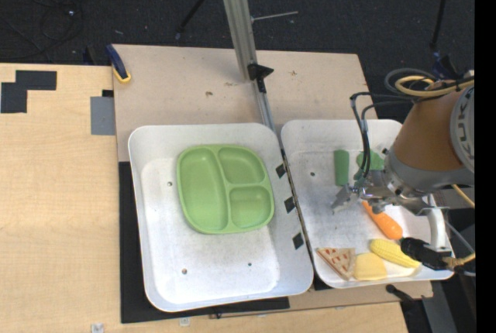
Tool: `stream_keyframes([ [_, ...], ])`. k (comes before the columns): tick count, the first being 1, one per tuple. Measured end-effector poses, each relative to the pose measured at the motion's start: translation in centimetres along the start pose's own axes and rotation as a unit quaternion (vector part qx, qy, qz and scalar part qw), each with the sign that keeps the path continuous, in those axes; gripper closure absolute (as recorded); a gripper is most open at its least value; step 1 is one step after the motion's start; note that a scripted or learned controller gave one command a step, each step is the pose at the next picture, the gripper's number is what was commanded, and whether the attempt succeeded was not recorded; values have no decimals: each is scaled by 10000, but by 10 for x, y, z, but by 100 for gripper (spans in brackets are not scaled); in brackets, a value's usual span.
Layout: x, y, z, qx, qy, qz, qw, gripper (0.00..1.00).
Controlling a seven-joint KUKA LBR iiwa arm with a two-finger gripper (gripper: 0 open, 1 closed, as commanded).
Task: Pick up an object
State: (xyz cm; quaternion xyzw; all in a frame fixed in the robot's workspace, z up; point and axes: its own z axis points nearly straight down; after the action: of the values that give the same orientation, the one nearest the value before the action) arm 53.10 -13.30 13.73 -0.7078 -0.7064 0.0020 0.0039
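Observation:
My gripper [358, 194] is low in the right bin [310, 139], near its middle. Just to its lower right lies an orange carrot [386, 222], whose upper end is close under the gripper. A green block [342, 166] stands a little above and left of the gripper. Another green piece [374, 161] is partly hidden behind the wrist. Along the bin's front edge lie a yellow corn cob [393, 252], a pale yellow piece [370, 268] and a pizza slice [335, 259]. I see nothing held in the gripper.
The left bin [155, 246] holds a green divided plate [226, 190]. A metal post [239, 22] rises behind the two bins. Black clips [290, 204] sit on the rim between the bins. The orange-banded arm covers the right bin's far right part.

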Motion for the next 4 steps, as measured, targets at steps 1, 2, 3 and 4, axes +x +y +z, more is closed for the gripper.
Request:
stream_keyframes([
  [1, 0, 2, 46, -38, 0, -4, 10000, 0],
  [2, -1, 4, 33, -81, -1, 15, 10000, 100],
  [3, 1, 7, -9, -48, -14, -16, 10000, 100],
  [4, 0, 7, -62, -58, -16, -17, 10000, 100],
])
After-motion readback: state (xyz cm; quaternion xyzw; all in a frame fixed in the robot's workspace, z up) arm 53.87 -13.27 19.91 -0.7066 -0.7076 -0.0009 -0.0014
